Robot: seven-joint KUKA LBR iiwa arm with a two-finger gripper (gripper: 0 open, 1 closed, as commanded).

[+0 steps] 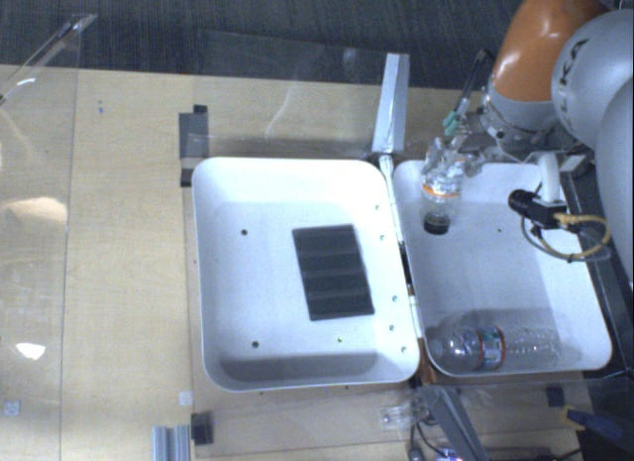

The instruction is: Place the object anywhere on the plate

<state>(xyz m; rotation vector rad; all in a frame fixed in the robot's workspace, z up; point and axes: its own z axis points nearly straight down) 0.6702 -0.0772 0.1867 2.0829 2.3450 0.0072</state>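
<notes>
A dark ridged rectangular plate (333, 272) lies flat in the middle of the left white bin (223, 201). A clear plastic bottle (495, 344) with a red and blue label lies on its side along the near wall of the right bin (584, 295). My gripper (442, 183) hangs over the far left corner of the right bin, well away from the bottle and to the right of the plate. A small dark spot (436, 222) sits on the bin floor just below it. A blurred clear and orange patch shows at the gripper's tip; what it is I cannot tell.
The arm's orange band (540, 23) and grey wrist (594, 72) stand over the right bin's far right corner, with a black and yellow cable (555, 221) looping over the bin. A metal post (391, 102) rises behind the wall between the bins. Bare wooden bench (99, 251) lies to the left.
</notes>
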